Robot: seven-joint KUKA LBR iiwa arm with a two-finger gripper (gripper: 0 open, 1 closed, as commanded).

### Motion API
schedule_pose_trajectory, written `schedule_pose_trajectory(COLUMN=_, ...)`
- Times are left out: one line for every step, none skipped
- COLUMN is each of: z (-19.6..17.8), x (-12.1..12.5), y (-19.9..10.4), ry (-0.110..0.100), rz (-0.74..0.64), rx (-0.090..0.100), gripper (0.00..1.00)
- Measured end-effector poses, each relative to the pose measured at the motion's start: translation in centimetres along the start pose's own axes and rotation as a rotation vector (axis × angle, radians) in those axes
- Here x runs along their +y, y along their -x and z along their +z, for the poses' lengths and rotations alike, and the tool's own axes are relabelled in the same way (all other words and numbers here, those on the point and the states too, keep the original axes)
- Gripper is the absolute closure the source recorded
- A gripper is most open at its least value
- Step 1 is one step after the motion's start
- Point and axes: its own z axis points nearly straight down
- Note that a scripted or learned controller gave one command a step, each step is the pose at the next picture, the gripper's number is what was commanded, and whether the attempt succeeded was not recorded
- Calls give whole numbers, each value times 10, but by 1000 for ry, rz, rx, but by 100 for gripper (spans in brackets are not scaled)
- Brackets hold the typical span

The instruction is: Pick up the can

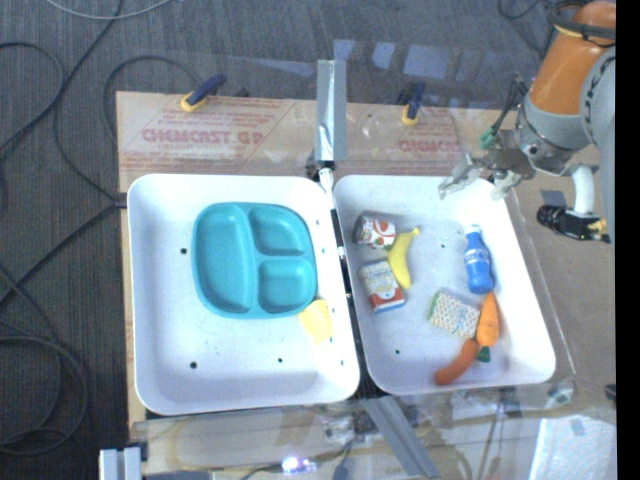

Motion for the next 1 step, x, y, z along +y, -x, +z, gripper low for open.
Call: schedule_pose_trajectory(z=79, x=1, y=-62, ry=-3, rz=242, rx=-1, gripper=0)
